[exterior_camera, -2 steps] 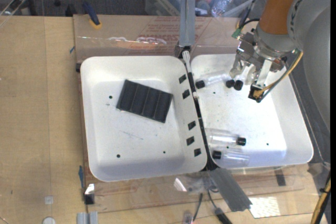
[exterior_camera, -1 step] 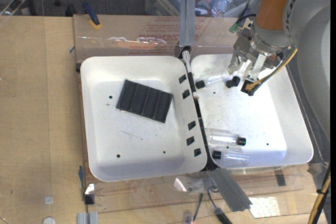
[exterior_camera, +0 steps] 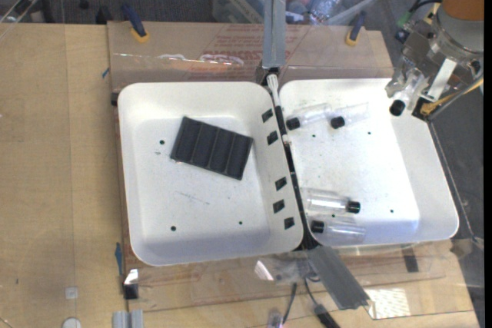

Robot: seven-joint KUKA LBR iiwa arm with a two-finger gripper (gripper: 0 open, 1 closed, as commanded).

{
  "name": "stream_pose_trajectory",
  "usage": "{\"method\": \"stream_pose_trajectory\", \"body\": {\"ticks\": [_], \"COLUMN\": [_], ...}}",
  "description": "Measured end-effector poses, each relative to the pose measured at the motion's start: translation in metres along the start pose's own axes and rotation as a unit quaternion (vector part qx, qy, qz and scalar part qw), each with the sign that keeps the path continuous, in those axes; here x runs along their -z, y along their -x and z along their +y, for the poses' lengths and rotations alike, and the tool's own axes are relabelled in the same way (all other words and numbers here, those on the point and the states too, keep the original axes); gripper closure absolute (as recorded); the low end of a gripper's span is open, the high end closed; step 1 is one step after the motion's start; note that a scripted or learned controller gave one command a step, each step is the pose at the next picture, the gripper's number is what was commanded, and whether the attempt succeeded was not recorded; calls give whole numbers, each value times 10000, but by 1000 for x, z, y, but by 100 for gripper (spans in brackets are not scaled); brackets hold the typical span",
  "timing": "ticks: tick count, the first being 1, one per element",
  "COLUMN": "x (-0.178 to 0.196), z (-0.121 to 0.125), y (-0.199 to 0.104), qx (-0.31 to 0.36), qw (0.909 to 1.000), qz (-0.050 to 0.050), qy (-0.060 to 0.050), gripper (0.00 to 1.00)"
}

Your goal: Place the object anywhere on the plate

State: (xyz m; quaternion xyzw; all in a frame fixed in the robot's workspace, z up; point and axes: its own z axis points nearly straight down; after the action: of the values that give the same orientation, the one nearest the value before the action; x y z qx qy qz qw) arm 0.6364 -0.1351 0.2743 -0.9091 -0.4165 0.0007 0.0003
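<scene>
Over right bin's (exterior_camera: 430, 165) far-right corner, gripper (exterior_camera: 419, 96) hangs; open or closed, can't tell. Dark plate (exterior_camera: 211, 147) in left bin (exterior_camera: 154, 226), long axis running upper-left to lower-right.

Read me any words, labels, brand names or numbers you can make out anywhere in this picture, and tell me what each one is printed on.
None can be read.
Cardboard sheet behind the bins: faint reddish print, too blurred to read.
Clear tubes in the right bin: no legible labels.
</scene>
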Motion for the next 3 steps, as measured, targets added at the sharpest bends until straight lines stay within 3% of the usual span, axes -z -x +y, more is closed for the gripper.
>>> {"method": "stream_pose_trajectory", "body": {"ticks": [1,2,3], "x": [75,75,85], "z": [-5,-5,-5], "y": [70,69,69], "qx": [-18,-14,-4], "qw": [10000,10000,10000], "qz": [1,0,-3], "qy": [3,3,10], "gripper": [100,0,100]}}
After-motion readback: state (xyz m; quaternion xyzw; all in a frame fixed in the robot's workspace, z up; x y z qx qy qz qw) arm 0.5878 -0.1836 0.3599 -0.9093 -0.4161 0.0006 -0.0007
